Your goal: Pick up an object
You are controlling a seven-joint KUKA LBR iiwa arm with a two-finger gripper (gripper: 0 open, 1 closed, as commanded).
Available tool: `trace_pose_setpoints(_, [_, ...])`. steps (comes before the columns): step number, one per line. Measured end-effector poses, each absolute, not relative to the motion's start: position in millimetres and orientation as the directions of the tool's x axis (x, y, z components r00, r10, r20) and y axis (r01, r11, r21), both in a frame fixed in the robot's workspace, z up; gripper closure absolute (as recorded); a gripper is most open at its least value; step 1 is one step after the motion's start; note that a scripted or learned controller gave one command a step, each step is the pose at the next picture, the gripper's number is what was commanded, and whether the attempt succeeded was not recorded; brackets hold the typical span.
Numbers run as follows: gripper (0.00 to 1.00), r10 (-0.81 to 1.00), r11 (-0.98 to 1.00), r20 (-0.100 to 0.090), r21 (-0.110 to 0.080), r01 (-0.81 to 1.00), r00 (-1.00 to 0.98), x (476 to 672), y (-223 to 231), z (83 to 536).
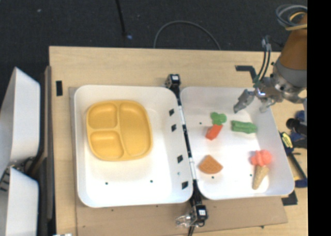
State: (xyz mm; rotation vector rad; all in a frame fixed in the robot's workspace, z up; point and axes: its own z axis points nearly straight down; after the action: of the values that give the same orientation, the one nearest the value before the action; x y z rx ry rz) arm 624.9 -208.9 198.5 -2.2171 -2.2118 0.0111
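The things that could be picked up all lie in the right bin (227,191). A green block (243,126) sits toward that bin's far right corner, with a smaller green piece (218,118) just beside it on the left and a red piece (213,132) touching or nearly touching that one's near side. An orange wedge (210,165) lies toward the near left part of the bin, and an ice-cream cone toy (261,168), pink on top with a tan cone, lies along the right edge toward the near corner.

The gripper (253,100) hangs over the far right part of the same bin, above and just beyond the green block. Its fingers (241,103) look spread apart with nothing between them, and they seem to stand off every object rather than touch one.

So the pick looks not yet made: no item is lifted or grasped, and all five rest on the bin floor. What is left, by my reading, is the whole grasp: lowering onto one piece, closing and raising it. The green block seems the nearest candidate.

The left bin (119,191) holds a yellow divided plate (119,129) toward its far left part. Both bins sit side by side on the wooden bench (129,59).
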Motion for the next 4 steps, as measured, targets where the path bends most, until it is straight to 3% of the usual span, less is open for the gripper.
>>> trace_pose_setpoints(1, [0.0, 1.0, 0.002, -0.001, 0.002, 1.0, -0.002, 628.3, -208.5, 207.4])
trace_pose_setpoints(3, [0.0, 1.0, 0.002, -0.005, 0.005, 1.0, -0.002, 626.3, -197.6, 104.1])
trace_pose_setpoints(4, [0.0, 1.0, 0.004, -0.007, 0.013, 1.0, -0.004, 630.3, -199.4, 106.8])
